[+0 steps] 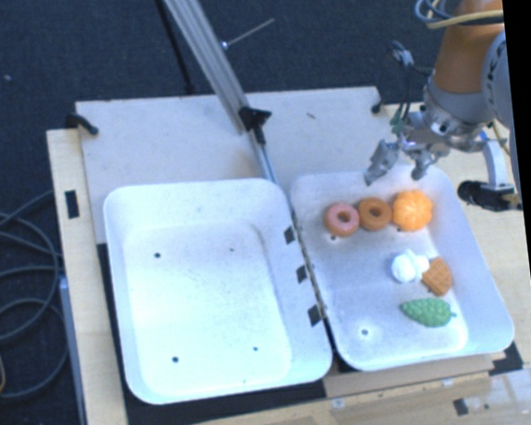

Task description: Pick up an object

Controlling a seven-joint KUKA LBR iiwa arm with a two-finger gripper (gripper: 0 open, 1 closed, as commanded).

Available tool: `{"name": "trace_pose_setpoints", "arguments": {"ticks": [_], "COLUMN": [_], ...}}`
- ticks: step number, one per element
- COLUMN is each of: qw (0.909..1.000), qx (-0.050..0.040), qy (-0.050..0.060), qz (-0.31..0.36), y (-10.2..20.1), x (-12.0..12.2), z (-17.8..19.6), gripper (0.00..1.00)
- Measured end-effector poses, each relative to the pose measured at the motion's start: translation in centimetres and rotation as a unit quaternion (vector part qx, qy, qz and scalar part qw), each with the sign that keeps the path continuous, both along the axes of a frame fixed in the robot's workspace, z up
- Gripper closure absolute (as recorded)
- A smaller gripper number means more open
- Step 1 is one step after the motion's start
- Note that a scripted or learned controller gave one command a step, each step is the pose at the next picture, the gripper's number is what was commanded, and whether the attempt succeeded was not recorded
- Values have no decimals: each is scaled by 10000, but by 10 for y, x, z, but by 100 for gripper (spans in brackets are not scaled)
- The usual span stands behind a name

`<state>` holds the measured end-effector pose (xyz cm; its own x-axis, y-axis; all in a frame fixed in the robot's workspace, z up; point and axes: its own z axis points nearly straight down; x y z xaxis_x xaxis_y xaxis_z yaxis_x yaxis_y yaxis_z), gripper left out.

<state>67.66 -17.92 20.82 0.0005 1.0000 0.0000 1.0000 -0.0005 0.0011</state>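
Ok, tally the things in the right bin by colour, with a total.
Pink: 1, ring
Brown: 1, ring
Orange: 2, ball and ridged piece
White: 1, lump
Green: 1, leafy piece
Total: 6

One fixed camera above the bench (190, 120) — looking down, slanted, at both bins.

- A robotics lab or test cell is indicated, not a home or shop.
- A plywood bench (81, 273) is set on dark carpet (32, 52), with a pale board laid on it.
- Two white bins (199, 204) are placed side by side on black matting.
- Toy food, such as a doughnut (342, 219), is laid out in the right bin.
- A metal rail (206, 53) is mounted over the bench.
- Loose cables (6, 253) are left on the floor.
- An industrial arm (466, 54) is installed at the right.
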Motion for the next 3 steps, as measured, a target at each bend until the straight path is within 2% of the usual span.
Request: {"name": "trace_pose_setpoints", "arguments": {"ticks": [1, 2, 3], "qw": [10000, 10000, 10000], "qx": [10, 2, 4], "qy": [-28, -4, -6], "qz": [41, 4, 12], "y": [134, 129, 152], "x": [-54, -54, -72], "z": [70, 78, 99], "gripper": [0, 100, 100]}}
